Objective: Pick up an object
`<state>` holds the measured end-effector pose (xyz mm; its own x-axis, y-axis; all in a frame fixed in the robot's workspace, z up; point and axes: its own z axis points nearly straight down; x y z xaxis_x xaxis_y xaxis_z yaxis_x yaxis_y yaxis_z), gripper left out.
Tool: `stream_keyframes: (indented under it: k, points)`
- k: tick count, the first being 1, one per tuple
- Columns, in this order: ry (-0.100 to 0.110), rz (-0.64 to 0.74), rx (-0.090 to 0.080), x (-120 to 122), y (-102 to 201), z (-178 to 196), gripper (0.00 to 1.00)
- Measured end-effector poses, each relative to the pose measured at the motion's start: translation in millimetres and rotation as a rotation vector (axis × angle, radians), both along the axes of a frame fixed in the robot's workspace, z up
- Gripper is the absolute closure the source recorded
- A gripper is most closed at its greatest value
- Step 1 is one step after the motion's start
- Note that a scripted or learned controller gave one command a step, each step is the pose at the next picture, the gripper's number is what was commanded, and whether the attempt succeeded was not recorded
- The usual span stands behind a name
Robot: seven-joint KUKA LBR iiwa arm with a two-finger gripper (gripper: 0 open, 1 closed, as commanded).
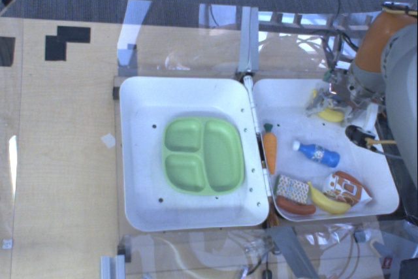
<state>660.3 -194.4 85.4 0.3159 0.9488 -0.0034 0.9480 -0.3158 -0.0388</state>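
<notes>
Arm reaching into the far right corner of the right bin (389,202), gripper (330,101) working over a small yellow object (332,115).

The gripper is hovering at the upper right of the right bin, directly above the yellow object, which is lying near the bin's far wall; whether anything is being held cannot be told from this view. A sound pick is probably calling for a descent centred over the yellow object, closing across its narrow width, and keeping clear of the bin wall beside it. The other candidates are lying apart from it: a blue bottle (317,153) mid-bin, a carrot (269,148) along the left wall, and a banana (328,202) with wrapped items at the near edge. The left bin (140,206) is bearing a green divided plate (203,155).
</notes>
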Motion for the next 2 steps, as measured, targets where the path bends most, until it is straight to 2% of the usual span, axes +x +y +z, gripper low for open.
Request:
stream_keyframes:
  k: [1,2]
  points:
    - [0.010,0.005,-0.004,-2.9,-2.6,7.9,1.00]
    - [-0.045,-0.019,-0.010,-21.8,74.5,131.0,1.00]
